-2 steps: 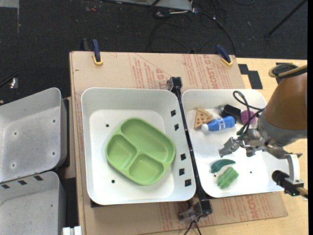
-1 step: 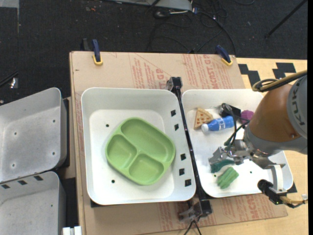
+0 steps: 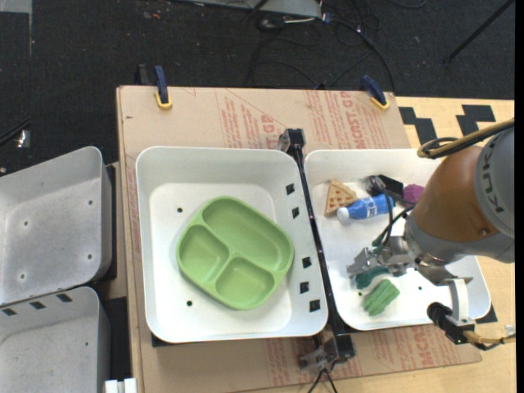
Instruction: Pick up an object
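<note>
In the right bin (image 3: 344, 313), my gripper (image 3: 368, 270) hangs low over the bin floor, reaching in from the right. A green toy (image 3: 381, 296) lies just below and to the right of the fingertips, close to them or touching. Further back in the same bin lie a blue bottle (image 3: 365, 209) with a white cap, an orange wedge-shaped toy (image 3: 339, 196), a black object (image 3: 385, 184) and a purple object (image 3: 413, 192) partly hidden by the arm. Nothing is visibly between the fingers.
The left bin (image 3: 155, 178) holds a green divided plate (image 3: 236, 252). A black divider with clips (image 3: 309, 219) runs between the bins. White panels (image 3: 49, 211) lie off the bench at the left. The arm's orange band (image 3: 458, 195) covers the right bin's right side.
</note>
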Motion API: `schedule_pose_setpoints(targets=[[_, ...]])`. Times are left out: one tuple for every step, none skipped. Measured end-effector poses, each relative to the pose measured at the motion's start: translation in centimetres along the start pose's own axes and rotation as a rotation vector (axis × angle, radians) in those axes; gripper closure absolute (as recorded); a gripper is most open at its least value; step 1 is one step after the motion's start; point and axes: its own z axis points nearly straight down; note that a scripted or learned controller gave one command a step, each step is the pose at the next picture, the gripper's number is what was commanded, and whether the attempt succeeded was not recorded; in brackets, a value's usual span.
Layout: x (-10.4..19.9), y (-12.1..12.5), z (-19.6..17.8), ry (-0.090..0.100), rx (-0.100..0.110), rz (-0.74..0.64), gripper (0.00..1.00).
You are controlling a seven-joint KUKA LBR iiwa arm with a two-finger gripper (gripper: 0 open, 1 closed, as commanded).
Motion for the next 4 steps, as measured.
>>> schedule_pose_setpoints(targets=[[0.2, -0.1, -0.9, 0.004, 0.003, 0.0, 1.0], [0.8, 0.5, -6.8, 0.003, 0.0, -0.006, 1.0], [0.8, 0.5, -11.7, 0.003, 0.001, -0.005, 1.0], [6.9, 1.5, -12.1, 0.005, 0.002, -0.011, 1.0]])
